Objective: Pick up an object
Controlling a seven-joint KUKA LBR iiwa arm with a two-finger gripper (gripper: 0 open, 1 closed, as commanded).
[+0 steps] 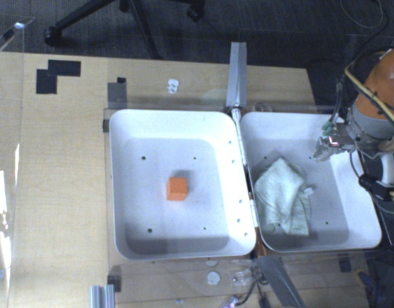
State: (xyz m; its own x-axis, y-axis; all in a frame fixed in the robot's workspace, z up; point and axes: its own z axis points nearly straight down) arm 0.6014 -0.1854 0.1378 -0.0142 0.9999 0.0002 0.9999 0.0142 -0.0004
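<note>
Here the end effector point(326, 145) hovers above the right bin point(357, 191), touching nothing.

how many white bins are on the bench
2. The left bin holds an orange block; the right bin holds a crumpled white cloth.

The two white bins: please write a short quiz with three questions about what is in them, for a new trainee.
1. True or false: the orange cube lies in the left bin.
2. What lies in the right bin? A) a crumpled white cloth B) a bottle C) a cup
3. Fill in: the gripper is above the ____ bin.

Key: 1 true; 2 A; 3 right.
</note>
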